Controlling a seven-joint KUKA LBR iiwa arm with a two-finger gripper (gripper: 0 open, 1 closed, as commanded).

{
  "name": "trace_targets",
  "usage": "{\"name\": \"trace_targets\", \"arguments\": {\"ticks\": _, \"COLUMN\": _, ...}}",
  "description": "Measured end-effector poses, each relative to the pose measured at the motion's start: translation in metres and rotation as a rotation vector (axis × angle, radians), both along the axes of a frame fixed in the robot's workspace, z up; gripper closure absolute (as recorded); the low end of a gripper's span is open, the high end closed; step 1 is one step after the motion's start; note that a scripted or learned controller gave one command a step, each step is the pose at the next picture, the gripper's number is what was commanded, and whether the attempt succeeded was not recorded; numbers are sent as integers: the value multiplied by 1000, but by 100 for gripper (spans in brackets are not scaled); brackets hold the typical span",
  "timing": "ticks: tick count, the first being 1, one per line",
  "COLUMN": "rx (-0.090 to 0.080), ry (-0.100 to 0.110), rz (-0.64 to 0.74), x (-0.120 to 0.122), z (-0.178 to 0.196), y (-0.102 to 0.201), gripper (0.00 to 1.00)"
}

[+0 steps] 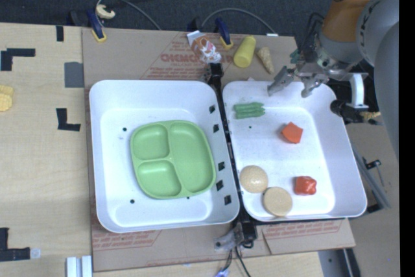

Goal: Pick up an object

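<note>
Here, the gripper (293, 82) hangs over the far rim of the right bin (343, 159), its two fingers spread apart and grasping nothing; below it the bin's floor lies bare as far as the green bean bundle (248, 110) at far left, the orange block (292, 133) toward the middle, the red piece (305, 185) near right, and two tan rounds (265, 189) touching each other at near left. The left bin (107, 159) holds a green divided plate (172, 158), with white floor open all round it; both bins sit on brown cardboard (162, 61) on a pale wooden bench (39, 159), where a yellow cylinder (244, 51) lies just beyond the far rims.
</note>
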State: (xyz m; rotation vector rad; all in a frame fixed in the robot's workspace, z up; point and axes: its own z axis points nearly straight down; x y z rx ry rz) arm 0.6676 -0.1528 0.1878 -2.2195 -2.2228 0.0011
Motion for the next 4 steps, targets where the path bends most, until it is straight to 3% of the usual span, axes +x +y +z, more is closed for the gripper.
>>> {"name": "trace_targets", "arguments": {"ticks": 1, "rx": -1, "ry": 2, "rz": -2, "x": -79, "z": -85, "y": -22, "gripper": 0}}
{"name": "trace_targets", "arguments": {"ticks": 2, "rx": -1, "ry": -3, "rz": -2, "x": -158, "z": -101, "y": -29, "gripper": 0}}
{"name": "trace_targets", "arguments": {"ticks": 3, "rx": -12, "ry": -15, "rz": -8, "x": -181, "z": -100, "y": 37, "gripper": 0}}
{"name": "trace_targets", "arguments": {"ticks": 4, "rx": -4, "ry": -8, "rz": -3, "x": -181, "z": -91, "y": 42, "gripper": 100}}
